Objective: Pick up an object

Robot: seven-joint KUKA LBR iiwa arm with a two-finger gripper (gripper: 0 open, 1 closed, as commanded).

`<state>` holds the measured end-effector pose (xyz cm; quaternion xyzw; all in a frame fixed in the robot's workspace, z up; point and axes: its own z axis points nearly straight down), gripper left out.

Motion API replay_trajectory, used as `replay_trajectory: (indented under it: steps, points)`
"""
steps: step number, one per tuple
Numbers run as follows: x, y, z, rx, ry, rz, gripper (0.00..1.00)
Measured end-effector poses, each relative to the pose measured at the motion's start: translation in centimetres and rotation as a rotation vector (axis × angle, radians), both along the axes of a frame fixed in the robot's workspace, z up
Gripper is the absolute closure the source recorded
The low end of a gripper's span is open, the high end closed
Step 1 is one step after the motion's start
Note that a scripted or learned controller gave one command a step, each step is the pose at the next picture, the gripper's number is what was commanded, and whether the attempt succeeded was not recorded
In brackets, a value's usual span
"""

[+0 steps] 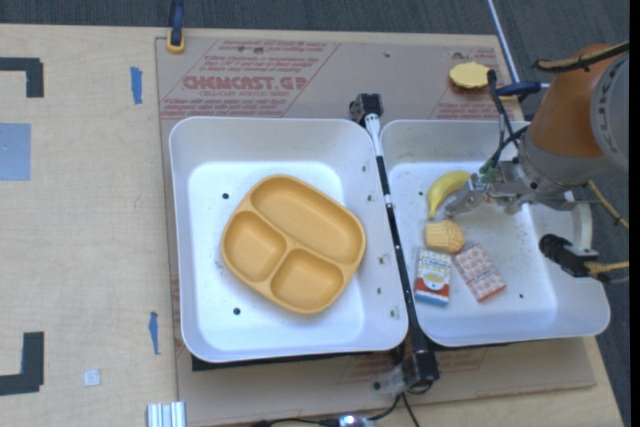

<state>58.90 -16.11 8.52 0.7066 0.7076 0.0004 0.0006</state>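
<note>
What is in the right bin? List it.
In the right bin: a banana, a yellow corn-like piece, a blue-red carton and a red-white packet. The gripper reaches in beside the banana. The arm covers the bin's far right corner.

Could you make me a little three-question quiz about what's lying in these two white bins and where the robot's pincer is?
1. True or false: the yellow divided plate lies in the left bin.
2. Which item is nearest the pincer? A) banana B) blue-and-white carton C) red-and-white packet
3. Fill in: the yellow plate has ___ compartments.

Key: 1 true; 2 A; 3 three.
</note>
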Motion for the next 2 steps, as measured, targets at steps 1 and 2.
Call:
replay_trajectory:
  steps: [1, 2]
  points:
    - [-3.8, 6.1, 0.1, 0.002, 0.000, 0.000, 0.00]
    - [-3.7, 6.0, 1.1, 0.001, -0.003, -0.001, 1.00]
